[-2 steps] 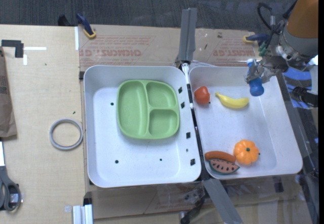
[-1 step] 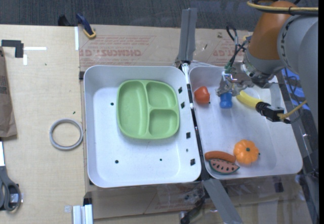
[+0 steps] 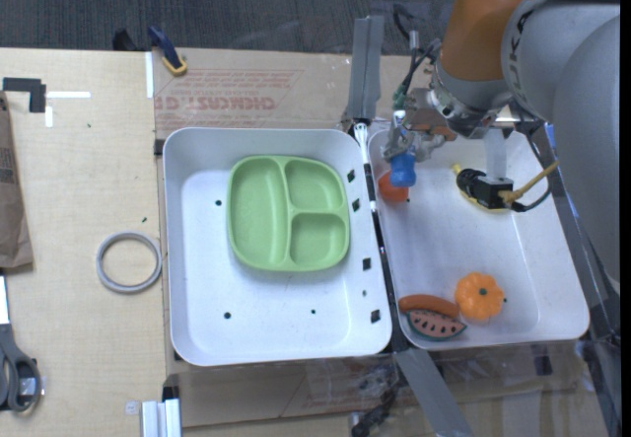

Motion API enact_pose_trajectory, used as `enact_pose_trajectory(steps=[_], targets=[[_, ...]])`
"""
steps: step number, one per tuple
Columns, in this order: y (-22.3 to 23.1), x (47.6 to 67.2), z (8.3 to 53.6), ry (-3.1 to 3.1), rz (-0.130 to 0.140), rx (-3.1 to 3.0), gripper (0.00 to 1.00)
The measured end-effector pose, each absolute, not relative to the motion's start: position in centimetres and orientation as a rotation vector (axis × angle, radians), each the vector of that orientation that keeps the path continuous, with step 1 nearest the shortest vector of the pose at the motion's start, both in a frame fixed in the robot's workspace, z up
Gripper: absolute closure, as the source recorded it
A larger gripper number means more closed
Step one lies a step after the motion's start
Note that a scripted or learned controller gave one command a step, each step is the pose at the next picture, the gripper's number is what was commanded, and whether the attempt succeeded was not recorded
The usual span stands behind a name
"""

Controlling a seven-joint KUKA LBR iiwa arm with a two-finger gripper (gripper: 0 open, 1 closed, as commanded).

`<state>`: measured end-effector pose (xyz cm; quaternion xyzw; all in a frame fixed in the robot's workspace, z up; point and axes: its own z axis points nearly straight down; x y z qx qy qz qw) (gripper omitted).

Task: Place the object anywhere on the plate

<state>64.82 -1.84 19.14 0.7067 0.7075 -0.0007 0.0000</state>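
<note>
Blue above and orange-red below, the small two-coloured object [image 3: 399, 179] sits at the far left edge of the right white bin [image 3: 523, 257], hard against the wall it shares with the left white bin [image 3: 192, 267]. The gripper [image 3: 402, 151] is right on top of it, but from this angle I cannot tell whether it has closed on the object or merely stands over it.

The main risk is a poor hold. So near the wall, the gripper may catch only an edge, and the object would probably slip out on the lift. The twin bin walls lie between it and the green three-compartment plastic plate [image 3: 258, 213] in the left bin, so a low carry could knock it loose. An early release would likely leave it on the bin floor just beside the plate.

The orange pumpkin toy [image 3: 479, 296], red sausage [image 3: 428, 305] and watermelon slice [image 3: 437, 327] lie well apart at the near end, out of the way.
</note>
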Motion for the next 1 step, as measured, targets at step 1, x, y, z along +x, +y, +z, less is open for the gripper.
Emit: enact_pose_trajectory(steps=[1], targets=[[4.82, 59.83, 19.06, 2.222, -0.006, 2.223, 1.00]])
